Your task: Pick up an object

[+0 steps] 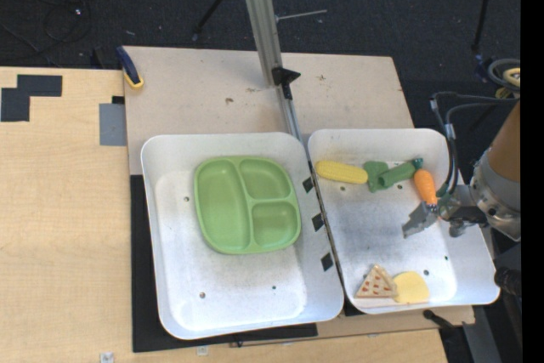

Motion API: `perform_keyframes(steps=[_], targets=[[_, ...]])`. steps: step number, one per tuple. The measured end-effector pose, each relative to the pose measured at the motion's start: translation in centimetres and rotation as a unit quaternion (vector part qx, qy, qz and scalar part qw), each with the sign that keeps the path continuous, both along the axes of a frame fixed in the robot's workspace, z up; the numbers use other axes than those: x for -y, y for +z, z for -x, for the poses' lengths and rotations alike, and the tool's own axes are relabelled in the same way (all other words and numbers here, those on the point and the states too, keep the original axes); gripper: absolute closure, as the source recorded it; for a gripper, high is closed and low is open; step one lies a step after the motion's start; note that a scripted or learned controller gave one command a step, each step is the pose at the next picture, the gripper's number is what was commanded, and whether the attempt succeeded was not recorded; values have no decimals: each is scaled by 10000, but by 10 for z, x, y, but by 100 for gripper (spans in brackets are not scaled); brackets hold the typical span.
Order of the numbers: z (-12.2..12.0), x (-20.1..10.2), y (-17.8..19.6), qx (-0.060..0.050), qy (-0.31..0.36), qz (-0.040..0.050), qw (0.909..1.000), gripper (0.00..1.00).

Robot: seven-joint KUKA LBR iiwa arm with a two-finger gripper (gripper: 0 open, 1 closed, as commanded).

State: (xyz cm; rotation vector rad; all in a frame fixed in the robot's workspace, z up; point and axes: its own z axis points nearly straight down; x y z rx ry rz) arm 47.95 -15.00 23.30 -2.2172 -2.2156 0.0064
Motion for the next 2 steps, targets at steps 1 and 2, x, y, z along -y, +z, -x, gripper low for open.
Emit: perform_keyframes(steps=[1,2], targets=[[-5,-1,-45,-1,2,-2,10000,0],[-4,1,-89,-1,0,-3,10000,0]])
